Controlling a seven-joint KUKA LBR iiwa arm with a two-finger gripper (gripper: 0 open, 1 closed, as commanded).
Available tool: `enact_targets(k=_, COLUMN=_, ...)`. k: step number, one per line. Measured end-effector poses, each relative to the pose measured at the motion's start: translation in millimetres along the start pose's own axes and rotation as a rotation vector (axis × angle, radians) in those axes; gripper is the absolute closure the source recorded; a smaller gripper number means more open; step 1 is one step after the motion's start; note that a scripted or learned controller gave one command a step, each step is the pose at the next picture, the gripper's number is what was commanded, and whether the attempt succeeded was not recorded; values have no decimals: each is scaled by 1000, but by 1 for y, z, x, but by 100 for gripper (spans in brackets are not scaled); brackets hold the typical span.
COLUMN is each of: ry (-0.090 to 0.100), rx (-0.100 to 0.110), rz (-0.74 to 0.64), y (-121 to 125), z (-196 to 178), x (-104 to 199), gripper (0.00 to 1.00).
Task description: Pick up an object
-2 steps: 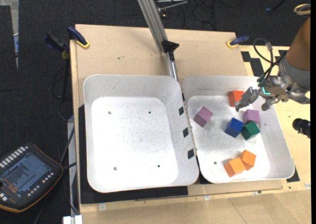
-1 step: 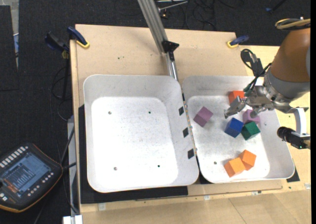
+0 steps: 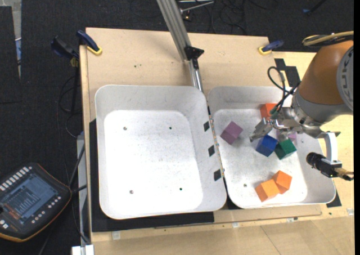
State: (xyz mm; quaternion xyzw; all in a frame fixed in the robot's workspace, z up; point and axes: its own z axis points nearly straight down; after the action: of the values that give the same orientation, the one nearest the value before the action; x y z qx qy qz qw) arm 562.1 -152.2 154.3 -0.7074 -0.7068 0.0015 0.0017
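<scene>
Two white bins are seen side by side on the desk (image 3: 140, 51). The left bin (image 3: 112, 102) is passed first. In the right bin (image 3: 315, 197), a purple block (image 3: 231, 132) lies well to the left of the pincer (image 3: 269, 131). The pincer is set low, just above a blue block (image 3: 266, 146), with a green block (image 3: 286, 148) touching that one. How wide the pincer stands cannot be told. Two orange blocks (image 3: 274, 185) lie nearer the front.

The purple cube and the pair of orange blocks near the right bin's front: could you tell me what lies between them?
Only bare bin floor separates the purple cube from the orange blocks, in the camera view.
</scene>
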Motion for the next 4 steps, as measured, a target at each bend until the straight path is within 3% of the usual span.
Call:
enact_targets(k=1, ry=-7, rx=-20, rz=1, y=5, z=31, x=-2, gripper=0)
enact_targets(k=2, ry=-8, rx=-23, rz=0, y=5, z=22, x=-2, gripper=100)
enact_targets(k=3, ry=-3, rx=-12, rz=-3, y=8, z=-42, x=-3, gripper=100)
enact_targets(k=4, ry=-2, rx=-8, rz=-3, y=9, z=-54, x=-3, gripper=100)
